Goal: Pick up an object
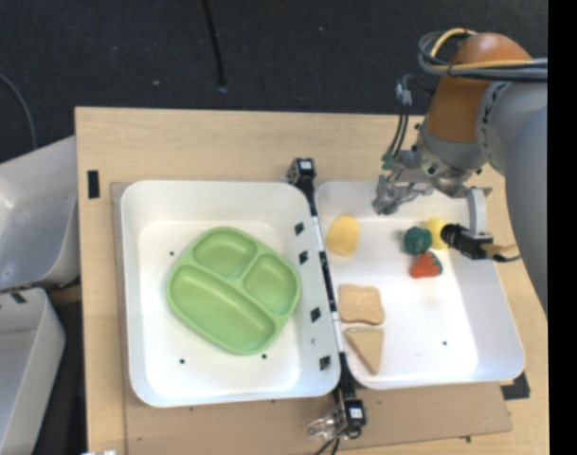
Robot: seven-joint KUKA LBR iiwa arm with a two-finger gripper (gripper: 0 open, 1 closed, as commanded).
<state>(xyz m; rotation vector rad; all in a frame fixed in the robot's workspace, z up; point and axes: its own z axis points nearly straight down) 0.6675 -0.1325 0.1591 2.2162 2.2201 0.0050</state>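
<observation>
Gripper: the gripper [394,197] hangs at the right bin's [477,335] far edge; whether spread or pressed together, cannot tell.
Nearest target: yellow lemon [343,235], just below-left of the gripper, resting loose.
Others: green-and-red vegetables [421,251] lie right of the lemon.

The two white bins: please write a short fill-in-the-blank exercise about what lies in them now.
1. The green divided plate lies in the ____ bin.
2. The gripper is above the far end of the ____ bin.
3. The two bread slices lie next to the ____ between the bins.
4. The lemon has the colour ____.

Missing words: left; right; divider; yellow
</observation>
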